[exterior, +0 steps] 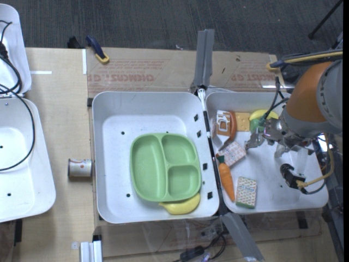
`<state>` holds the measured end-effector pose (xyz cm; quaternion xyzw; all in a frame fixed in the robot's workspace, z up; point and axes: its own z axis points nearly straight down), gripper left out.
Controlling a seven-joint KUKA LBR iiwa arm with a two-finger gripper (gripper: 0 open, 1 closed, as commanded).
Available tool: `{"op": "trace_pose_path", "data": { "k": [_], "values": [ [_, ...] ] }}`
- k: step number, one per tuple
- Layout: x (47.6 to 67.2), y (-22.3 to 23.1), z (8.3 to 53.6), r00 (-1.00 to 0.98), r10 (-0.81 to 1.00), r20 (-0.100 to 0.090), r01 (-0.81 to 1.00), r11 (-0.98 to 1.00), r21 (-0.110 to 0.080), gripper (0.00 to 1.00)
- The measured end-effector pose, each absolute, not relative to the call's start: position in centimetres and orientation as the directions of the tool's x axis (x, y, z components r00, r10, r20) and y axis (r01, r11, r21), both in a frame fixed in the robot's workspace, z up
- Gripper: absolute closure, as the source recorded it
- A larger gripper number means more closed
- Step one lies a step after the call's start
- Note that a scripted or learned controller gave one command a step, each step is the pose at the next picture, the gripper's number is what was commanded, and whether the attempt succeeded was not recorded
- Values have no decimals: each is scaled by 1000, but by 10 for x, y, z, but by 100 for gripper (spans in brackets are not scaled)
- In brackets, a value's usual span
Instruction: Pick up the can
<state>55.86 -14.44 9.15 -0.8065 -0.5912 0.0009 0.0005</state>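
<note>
Silver can [79,168] sits on its side on the bare wooden bench [60,81], outside both bins, just beside the left bin's outer wall. From my seat I see open bench around it on the near and far sides; a white tub [22,162] with a black cable [16,141] in it lies further left, apart from the can. Far edge of the bench has a blue-and-yellow clamp [96,49] and a flat cardboard sheet [131,72] behind the bins.

Left bin [109,113]: a green divided plate [166,166] lies flat near the middle, a yellow banana [180,205] tucked under its near edge, touching the bin's near wall. White floor shows free along the far and left sides of the plate.

Right bin [267,195]: crowded on its left half. An orange-brown packet [224,123] at the far left, a yellow-green item [262,118] next to it, a small patterned pack [233,154] below, an orange carrot [226,180] along the left wall, and a green-edged box [246,192] near the front. Right half of the floor is mostly bare.

Arm comes in from the right, orange band [305,94] above the wrist. End effector [256,139] is low in the right bin, near the patterned pack, well apart from the can. I cannot tell whether it is spread or closed.
</note>
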Motion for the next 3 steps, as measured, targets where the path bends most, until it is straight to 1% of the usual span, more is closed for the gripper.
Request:
{"op": "trace_pose_path", "data": {
  "k": [1, 2, 3],
  "values": [
    [558, -145, 100, 303, 953, -1, 953, -303, -3, 100],
    [558, -145, 100, 303, 953, -1, 953, -303, -3, 0],
    [578, -211, 135, 289, 957, -1, 957, -289, 0, 0]
  ]
}}
